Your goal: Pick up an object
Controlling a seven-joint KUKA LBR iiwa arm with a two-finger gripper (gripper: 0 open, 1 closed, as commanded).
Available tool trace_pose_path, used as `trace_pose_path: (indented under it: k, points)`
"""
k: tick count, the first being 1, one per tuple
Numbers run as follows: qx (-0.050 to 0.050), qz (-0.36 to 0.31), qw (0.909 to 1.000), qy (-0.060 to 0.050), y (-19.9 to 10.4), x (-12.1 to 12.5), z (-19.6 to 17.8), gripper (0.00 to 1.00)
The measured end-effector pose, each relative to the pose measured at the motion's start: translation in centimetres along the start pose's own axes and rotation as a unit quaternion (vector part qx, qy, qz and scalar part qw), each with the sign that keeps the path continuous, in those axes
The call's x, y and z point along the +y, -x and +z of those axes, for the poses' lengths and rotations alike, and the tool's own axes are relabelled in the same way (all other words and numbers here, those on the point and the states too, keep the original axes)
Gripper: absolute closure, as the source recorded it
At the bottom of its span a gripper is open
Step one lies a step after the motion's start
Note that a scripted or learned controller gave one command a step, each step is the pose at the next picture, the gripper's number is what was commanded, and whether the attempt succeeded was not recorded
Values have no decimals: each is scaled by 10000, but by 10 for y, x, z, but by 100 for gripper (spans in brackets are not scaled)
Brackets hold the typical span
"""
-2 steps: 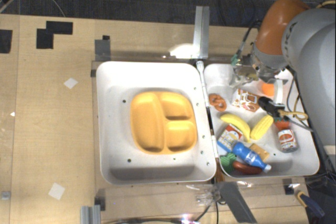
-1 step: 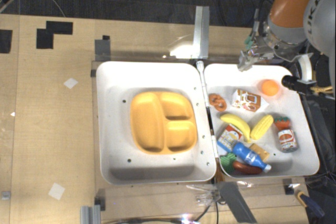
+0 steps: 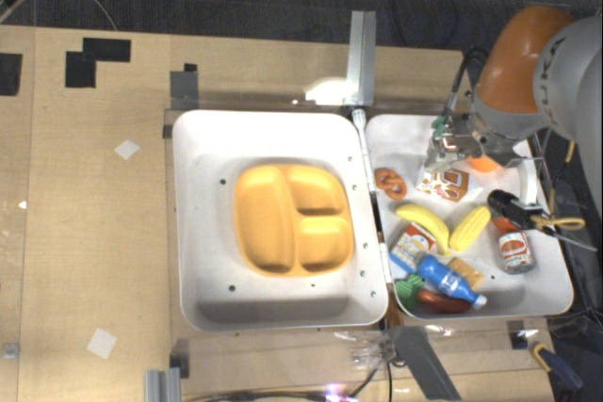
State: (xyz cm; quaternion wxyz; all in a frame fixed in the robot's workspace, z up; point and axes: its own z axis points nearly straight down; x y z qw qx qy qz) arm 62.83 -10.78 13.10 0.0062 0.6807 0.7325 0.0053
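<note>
Gripper [image 3: 450, 149]: poised directly over small carton [image 3: 447, 184], near pretzel [image 3: 388, 183], apparently lining up a grasp; finger state indiscernible.

Two bins are set side by side on the surface [image 3: 85, 231]: a divided tray [image 3: 290, 217] is held in the left bin [image 3: 198, 202], while small items are clustered in the right bin [image 3: 556, 292].
</note>
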Motion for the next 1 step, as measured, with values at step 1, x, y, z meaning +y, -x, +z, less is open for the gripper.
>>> trace_pose_path:
  k: [1]
  points:
    - [1,772,9970,-38,-4,43,-16,100]
